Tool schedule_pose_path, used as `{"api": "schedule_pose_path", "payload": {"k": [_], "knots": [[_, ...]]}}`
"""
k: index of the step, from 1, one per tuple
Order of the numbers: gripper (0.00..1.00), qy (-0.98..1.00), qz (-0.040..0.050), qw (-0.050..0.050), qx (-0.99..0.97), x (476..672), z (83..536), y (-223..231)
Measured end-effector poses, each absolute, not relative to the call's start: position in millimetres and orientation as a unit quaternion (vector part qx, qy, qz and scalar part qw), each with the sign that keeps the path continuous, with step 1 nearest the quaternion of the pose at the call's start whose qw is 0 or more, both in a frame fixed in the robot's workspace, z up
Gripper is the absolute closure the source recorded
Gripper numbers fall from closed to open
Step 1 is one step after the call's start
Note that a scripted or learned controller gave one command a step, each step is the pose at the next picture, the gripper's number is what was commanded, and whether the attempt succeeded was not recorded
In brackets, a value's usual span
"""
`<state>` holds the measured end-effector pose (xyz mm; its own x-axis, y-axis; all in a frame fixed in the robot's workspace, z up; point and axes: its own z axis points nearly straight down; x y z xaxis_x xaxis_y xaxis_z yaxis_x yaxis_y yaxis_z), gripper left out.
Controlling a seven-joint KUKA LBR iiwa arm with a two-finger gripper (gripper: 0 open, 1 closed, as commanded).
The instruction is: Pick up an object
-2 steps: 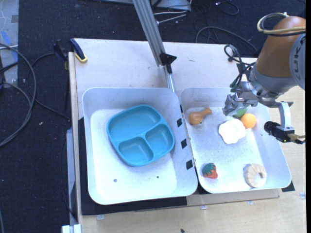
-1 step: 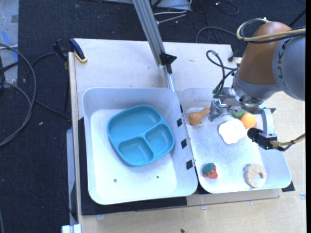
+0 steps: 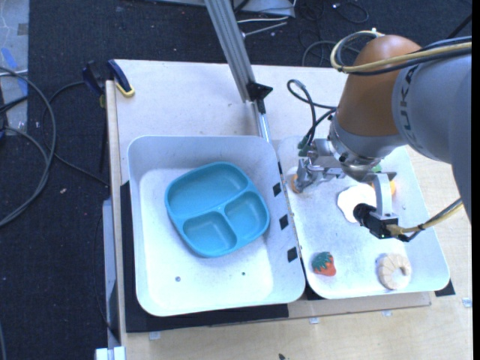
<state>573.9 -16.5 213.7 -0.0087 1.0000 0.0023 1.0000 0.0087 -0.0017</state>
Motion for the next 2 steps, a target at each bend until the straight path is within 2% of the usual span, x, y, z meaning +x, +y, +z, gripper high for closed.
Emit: {"api": "schedule_pose_path", "payload": {"k": [1, 2], "knots": [[1.0, -0.71, 0.0008, 0.002, -0.704, 549.1, 213.7, 40.7], [1.0, -0.71, 0.001, 0.001, -0.705, 532.7, 209.0, 93.0]]}}
